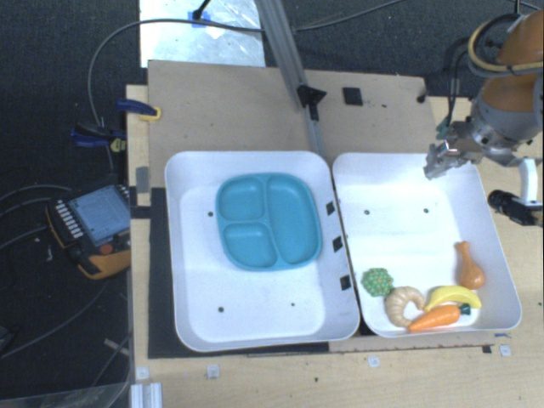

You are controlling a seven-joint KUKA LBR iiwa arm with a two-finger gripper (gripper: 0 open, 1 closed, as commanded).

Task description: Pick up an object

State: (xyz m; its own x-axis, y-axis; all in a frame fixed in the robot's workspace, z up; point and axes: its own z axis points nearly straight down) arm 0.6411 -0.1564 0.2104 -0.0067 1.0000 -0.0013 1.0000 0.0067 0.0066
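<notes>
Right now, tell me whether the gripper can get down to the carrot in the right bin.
Probably yes. The gripper hovers at the right bin's far edge, with bare floor between. The carrot lies on top, though banana and croissant crowd it.

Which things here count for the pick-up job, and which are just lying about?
For the job: gripper; broccoli, croissant, banana, carrot, drumstick, all in the right bin.

Lying about: blue plate, left bin, clamps.
</notes>
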